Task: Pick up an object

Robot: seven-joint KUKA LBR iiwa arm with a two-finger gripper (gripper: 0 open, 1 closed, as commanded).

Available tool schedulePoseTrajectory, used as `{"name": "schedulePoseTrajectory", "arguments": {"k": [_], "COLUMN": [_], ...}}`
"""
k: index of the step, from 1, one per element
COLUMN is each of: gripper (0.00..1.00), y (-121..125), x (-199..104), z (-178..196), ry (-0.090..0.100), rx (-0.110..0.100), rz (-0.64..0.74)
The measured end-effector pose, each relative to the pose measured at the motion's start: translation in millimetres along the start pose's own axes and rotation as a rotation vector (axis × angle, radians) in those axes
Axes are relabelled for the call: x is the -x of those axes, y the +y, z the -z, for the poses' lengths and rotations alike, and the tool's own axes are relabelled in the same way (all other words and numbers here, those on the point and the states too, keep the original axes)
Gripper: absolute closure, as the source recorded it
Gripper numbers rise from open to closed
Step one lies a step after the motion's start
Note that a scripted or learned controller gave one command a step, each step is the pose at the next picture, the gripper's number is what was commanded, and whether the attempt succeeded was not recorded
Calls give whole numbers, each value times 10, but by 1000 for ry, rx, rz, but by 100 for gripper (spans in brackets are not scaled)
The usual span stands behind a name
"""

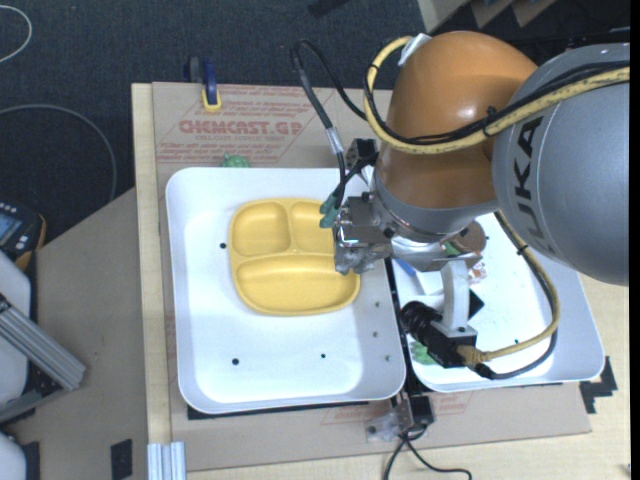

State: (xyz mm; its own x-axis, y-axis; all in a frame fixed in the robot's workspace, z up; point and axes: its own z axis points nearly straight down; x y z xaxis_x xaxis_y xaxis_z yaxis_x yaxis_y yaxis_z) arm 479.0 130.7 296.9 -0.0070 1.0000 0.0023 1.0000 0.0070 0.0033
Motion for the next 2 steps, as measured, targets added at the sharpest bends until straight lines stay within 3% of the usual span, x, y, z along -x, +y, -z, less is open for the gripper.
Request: {"name": "schedulePoseTrajectory", "arguments": {"k": [1, 2], "gripper": [100, 100], "y": [12, 10], "x": [334, 312], "z": [913, 963], "ry": [0, -3], "rx": [8, 0], "rz": [-8, -4]}}
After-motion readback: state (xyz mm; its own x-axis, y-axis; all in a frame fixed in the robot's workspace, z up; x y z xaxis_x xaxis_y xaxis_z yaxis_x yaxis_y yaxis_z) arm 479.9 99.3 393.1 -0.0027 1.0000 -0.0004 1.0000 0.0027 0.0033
